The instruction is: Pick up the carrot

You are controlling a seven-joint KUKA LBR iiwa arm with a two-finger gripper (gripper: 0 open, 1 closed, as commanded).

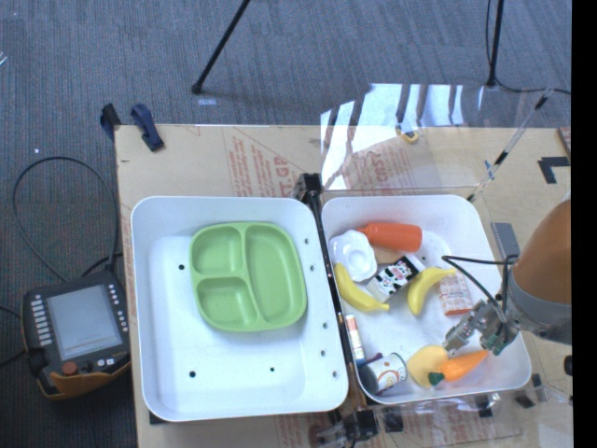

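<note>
Presently: fingers of the gripper [483, 334] low in the right bin [485, 217], near its front right corner, just above and touching or nearly touching the upper end of the carrot [464, 365]. Whether released or clenched: cannot tell, too small and blurred. Carrot: orange with a green tip, lying tilted on the bin floor, green end toward the left, not seen lifted. Just left of it, touching: a yellow lemon-like fruit [425, 361].

Behind the gripper: grey wrist with an orange band [552, 250], entering from the right; black cable looped over the bin toward it.

Further contents of right bin:
- pale pink-and-white packet [455, 295], just above the gripper;
- banana [425, 287], curved, left of the packet;
- small black-and-white carton [396, 277], between two bananas;
- second banana [357, 290], near the bin's left wall;
- white cup-like item [354, 252], behind that banana;
- orange-red bottle [393, 235] lying on its side at the back;
- small can [385, 373], at the front left;
- slim marker-like stick [353, 336] along the left wall.

Left bin [159, 343]: green three-compartment plate [248, 275], set toward the back right.

Worktop [224, 161]: brown board with red printing, blue clamps at the back left corner, clear sheet at the back right.

Floor: grey carpet; teach pendant [79, 327] with cable at left; tripod legs at top.
</note>
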